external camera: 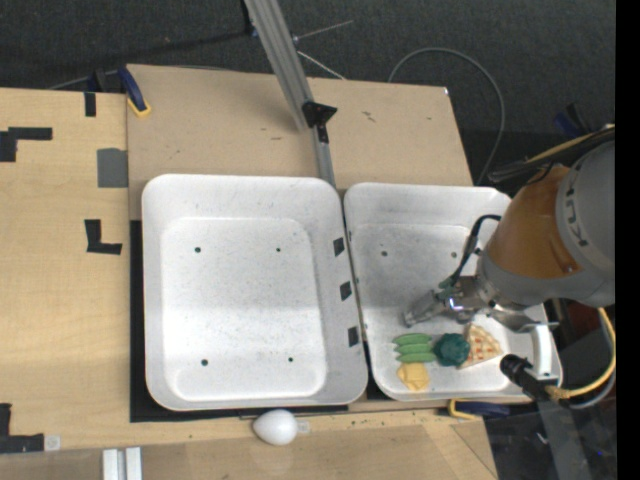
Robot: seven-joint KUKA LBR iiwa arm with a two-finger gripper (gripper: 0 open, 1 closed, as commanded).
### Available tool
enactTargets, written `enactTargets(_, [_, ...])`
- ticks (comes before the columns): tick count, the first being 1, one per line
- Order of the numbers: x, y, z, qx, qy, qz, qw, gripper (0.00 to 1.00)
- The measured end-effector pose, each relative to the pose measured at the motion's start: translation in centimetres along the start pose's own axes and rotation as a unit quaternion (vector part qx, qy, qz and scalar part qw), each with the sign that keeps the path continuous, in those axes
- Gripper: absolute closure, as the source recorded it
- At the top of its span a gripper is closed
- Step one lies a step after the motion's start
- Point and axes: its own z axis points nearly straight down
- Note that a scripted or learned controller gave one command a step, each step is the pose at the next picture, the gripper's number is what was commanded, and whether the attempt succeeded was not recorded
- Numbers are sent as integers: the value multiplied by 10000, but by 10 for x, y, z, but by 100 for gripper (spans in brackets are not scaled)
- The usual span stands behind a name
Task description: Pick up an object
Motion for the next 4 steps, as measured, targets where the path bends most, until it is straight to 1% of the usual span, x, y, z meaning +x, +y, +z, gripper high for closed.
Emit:
enactTargets(1, [1,0,-11,5,10,-3,10000,100])
enactTargets(2, [3,11,-62,-20,2,-6,10000,100])
enactTargets(4, [4,17,-145,-20,2,-6,10000,100])
